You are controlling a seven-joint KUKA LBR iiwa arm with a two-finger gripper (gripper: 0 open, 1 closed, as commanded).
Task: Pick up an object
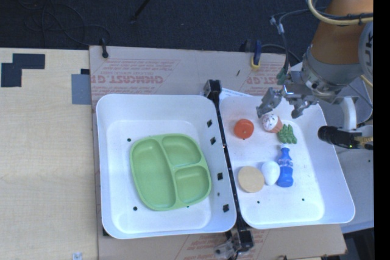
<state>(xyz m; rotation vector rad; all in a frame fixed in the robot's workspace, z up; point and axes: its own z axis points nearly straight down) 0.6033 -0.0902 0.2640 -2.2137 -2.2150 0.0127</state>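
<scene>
hovering over the far edge of the right bin [329,207], the gripper [284,108] has its fingers spread apart with nothing between them, so the pick looks not yet done. nearest to it is a small white and orange toy [271,123], lying on the bin floor just below the fingertips. a red ball [244,128] sits to its left and a green piece [287,134] just right. reaching down, closing and lifting are left.
</scene>
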